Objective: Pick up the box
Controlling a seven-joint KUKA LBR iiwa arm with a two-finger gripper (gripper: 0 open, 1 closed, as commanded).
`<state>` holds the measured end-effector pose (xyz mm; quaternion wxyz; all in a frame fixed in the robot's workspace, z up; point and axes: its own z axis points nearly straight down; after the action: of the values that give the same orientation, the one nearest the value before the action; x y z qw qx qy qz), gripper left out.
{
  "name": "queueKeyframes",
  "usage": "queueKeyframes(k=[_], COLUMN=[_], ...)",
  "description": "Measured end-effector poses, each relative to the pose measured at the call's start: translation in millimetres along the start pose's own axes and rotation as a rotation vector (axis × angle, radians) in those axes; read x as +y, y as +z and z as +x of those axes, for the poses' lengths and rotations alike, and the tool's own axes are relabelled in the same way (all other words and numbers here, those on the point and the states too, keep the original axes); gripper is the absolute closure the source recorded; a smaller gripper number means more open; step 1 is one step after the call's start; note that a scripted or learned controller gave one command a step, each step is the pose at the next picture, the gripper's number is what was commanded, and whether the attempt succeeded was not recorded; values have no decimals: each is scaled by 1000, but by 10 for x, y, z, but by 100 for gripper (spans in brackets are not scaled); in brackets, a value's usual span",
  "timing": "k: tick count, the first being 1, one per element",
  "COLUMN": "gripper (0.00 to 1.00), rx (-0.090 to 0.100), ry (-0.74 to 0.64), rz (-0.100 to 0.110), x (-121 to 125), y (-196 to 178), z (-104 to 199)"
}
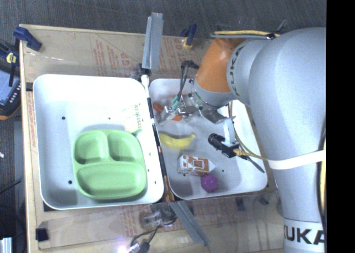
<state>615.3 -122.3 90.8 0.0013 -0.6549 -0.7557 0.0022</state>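
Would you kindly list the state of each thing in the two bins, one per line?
Green tray: flat, right way up, in the left bin.
Banana: lying in the right bin.
Box: lying on the bin floor, not gripped.
Purple ball: resting beside the box.
Gripper: low at the right bin's far end.

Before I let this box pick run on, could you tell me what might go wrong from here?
1. The gripper sits at the far end of the right bin, by the small orange thing, not over the box; it may grab the wrong item.
2. The banana and purple ball flank the box, so a descent could nudge them.
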Motion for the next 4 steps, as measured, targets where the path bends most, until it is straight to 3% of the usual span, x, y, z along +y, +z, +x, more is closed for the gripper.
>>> queueKeyframes(k=[1, 2, 3, 4], gripper=[0, 0, 0, 0], rx=[-17, -1, 1, 1], ry=[-228, -290, -327, -22], rz=[-5, -5, -2, -5], x=[430, 325, -471, 278], y=[-66, -515, -54, -18], z=[74, -671, -641, -926])
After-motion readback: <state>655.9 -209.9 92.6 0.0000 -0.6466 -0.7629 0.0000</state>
